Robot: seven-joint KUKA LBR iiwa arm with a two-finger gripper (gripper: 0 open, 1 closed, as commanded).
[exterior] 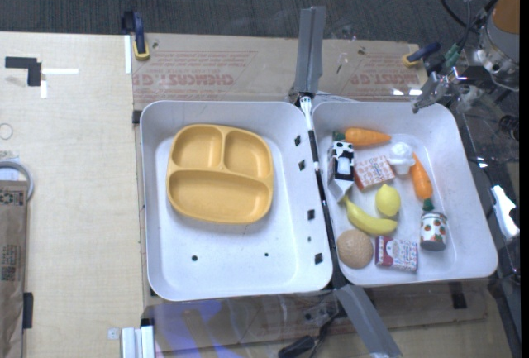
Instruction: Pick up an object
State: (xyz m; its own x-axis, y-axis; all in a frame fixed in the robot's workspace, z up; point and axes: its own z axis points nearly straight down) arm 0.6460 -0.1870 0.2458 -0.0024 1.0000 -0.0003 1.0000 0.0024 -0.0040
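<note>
The right bin [463, 150] holds several toy foods. Among them are a carrot [366, 136], a second carrot [421, 179], a white lump [401, 154], a black-and-white carton [343, 162] and a red-and-white box [374, 172]. With them lie a lemon [388, 200], a banana [369, 221], a brown round bun [355, 249], a red packet [397, 254] and a small jar [432, 231]. My gripper [431, 92] hangs over the bin's far right corner, above the rim and apart from all the objects.
The left bin [165, 257] bears a yellow divided plate [221, 173]. A grey post [310, 50] stands behind the seam between the bins. Cables and the arm's wrist [496, 50] crowd the far right. Clamps [136, 38] sit on the cardboard behind.
</note>
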